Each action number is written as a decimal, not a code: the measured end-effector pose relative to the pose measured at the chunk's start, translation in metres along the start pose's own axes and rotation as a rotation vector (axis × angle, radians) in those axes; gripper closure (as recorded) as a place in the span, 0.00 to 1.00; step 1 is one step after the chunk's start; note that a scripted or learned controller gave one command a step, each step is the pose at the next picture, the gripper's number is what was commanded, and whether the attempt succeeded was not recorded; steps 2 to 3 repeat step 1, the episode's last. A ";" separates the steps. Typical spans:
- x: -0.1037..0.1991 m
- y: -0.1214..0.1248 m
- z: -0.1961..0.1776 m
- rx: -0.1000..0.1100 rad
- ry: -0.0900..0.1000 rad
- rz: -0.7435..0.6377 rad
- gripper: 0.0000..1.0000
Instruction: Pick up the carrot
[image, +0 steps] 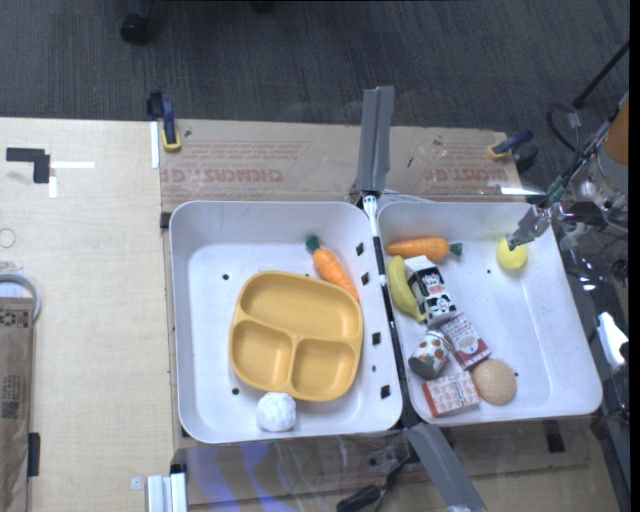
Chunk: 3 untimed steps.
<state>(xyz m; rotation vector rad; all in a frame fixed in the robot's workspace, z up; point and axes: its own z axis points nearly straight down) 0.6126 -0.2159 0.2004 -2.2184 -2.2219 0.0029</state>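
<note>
Two white bins side by side, with a yellow divided plate (297, 335) in the left bin (200, 300) as the landmark.

First carrot (332, 268): touching the plate's upper right rim, slanted, green top pointing up and away from the plate. Lies in the same bin as the plate, close to the wall between the bins.

Second carrot (420, 247): right of the plate, across that wall, in the right bin (560, 340). Lies nearly level, green top pointing away from the plate.

Gripper (525, 232): far right of the plate, over the right bin's upper right part, just above a small yellow ball (512, 254). Open or closed: cannot tell. Nothing seen held. Well apart from both carrots, and farther from the one at the plate.

Also right of the plate, in the right bin:
- a banana (400, 285) just past the wall, below the second carrot
- a black-and-white carton (432, 293) beside the banana
- small packets (450, 393) and a brown round roll (493, 381) lower down

Below the plate, touching its lower rim: a white ball (277, 411).
</note>
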 end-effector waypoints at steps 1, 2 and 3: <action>0.082 0.044 0.017 -0.001 -0.001 -0.005 0.00; 0.082 0.044 0.017 -0.001 -0.001 -0.005 0.00; 0.082 0.044 0.017 -0.001 -0.001 -0.005 0.00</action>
